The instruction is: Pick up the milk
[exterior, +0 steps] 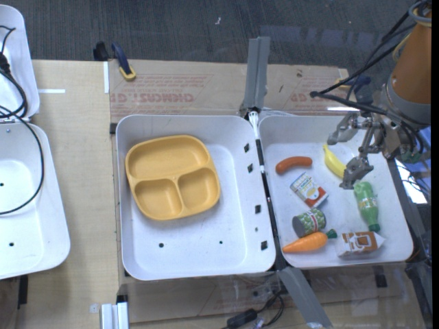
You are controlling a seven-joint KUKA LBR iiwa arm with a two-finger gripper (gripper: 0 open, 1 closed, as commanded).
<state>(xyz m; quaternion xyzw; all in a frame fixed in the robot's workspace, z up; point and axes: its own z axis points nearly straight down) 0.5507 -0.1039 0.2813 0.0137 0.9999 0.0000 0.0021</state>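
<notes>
So far the work looks to be at the approach stage, with nothing lifted yet. On the left, the left bin (137,252) holds a yellow divided plate (173,177) and plays no part in the task. In the right bin (269,184), moving rightward, lie a sausage (293,164), then a small white carton with a green and orange label, which I take for the milk (309,188), with a green can (310,221) and a carrot (306,242) nearer the front edge. Further right are a banana (333,162), an orange-and-white carton (359,244) and a green bottle (366,203). The tool (357,172) hangs just beside the banana and above the bottle's top, well right of the milk; I cannot tell how wide it stands. The next move calls for shifting left over the milk, then descending squarely around it without nudging the sausage or can.
</notes>
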